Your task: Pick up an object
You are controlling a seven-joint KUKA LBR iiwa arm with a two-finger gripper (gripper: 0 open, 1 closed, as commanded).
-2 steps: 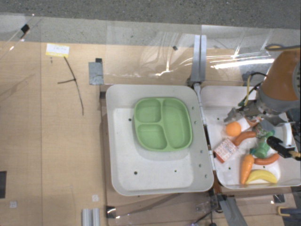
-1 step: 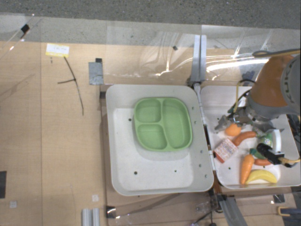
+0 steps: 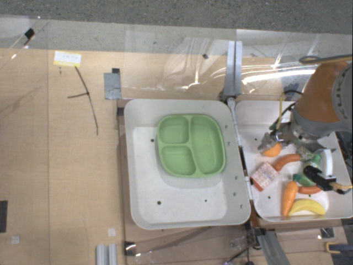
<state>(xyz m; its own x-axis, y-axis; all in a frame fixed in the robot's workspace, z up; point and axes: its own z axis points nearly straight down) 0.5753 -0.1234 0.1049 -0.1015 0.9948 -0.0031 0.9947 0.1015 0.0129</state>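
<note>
My gripper (image 3: 274, 141) hangs low over the back left part of the right bin (image 3: 251, 123), under the grey wrist with its orange band. Right beneath it lies a small orange piece (image 3: 271, 151), touching or nearly touching the gripper. Just to the right of that piece is an orange-red oblong toy (image 3: 287, 160). Toward the front lie a pink-red box (image 3: 264, 176), an orange carrot (image 3: 288, 196), a yellow banana (image 3: 308, 206) and a small green toy (image 3: 303, 178). The arm hides the bin's back right part.
The left bin (image 3: 138, 203) holds a green divided plate (image 3: 191, 145) in its back half. A grey post (image 3: 234, 70) stands behind the wall between the two bins. A white piece (image 3: 329, 162) lies near the right bin's right side.
</note>
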